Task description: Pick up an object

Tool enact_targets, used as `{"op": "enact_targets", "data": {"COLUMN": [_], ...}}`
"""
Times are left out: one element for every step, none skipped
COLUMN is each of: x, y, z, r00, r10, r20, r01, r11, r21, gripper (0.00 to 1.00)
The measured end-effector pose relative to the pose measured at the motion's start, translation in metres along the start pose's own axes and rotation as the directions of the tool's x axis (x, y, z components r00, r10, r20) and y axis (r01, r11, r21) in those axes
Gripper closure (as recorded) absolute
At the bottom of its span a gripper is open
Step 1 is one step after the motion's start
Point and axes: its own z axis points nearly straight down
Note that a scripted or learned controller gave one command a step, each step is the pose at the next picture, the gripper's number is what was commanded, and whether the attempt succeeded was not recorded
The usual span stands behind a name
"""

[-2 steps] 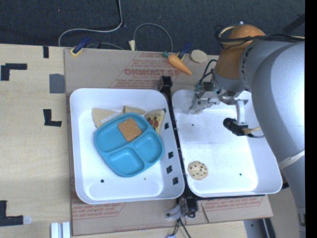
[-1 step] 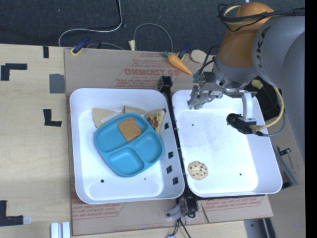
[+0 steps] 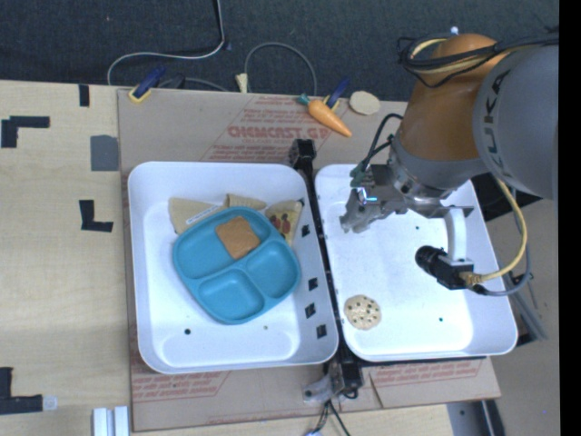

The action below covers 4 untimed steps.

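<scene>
Nearest, in the shallow white right bin (image 3: 413,330), at its 7 o'clock corner: a round tan cookie with dark chips (image 3: 362,312), lying flat on the floor.

In the shallow white left bin (image 3: 152,280): a blue plastic plate with compartments (image 3: 231,289), tilted toward 5 o'clock. On its far compartment, a square tan cracker (image 3: 238,236). Tucked under its far edge, at 12 o'clock, pale tan wedge-shaped pieces (image 3: 191,213).

Beneath both bins, a brown printed cardboard sheet (image 3: 263,127) on the light wooden table (image 3: 54,289) marked with black tape. At the sheet's far edge, an orange toy carrot (image 3: 327,116), a small beige disc (image 3: 365,103) just beside it at 2 o'clock, and a blue-and-yellow clamp (image 3: 143,87) at the far left corner. Beyond, dark carpet (image 3: 91,16) with a thin white cable (image 3: 216,12).

Above the far-left part of the right bin, the metal two-finger tool (image 3: 357,214), pointing down. Cannot tell how far open, nor whether anything is gripped. Cookie at 6 o'clock from the tool, apart from it, not touching.
</scene>
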Motion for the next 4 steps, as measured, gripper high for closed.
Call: {"op": "enact_targets", "data": {"x": [-0.002,-0.017,-0.010,-0.017], "y": [0.002,0.053,0.125,0.056], "z": [0.002,0.071,0.066,0.067], "r00": [1.000,1.000,1.000,1.000], "r10": [0.003,0.004,0.000,0.006], "r20": [0.002,0.004,0.002,0.003], "r01": [-0.003,-0.004,0.000,-0.006], "r11": [1.000,1.000,1.000,1.000], "r21": [0.000,0.002,-0.005,0.005], "gripper": [0.00,0.00,0.00,0.00]}}
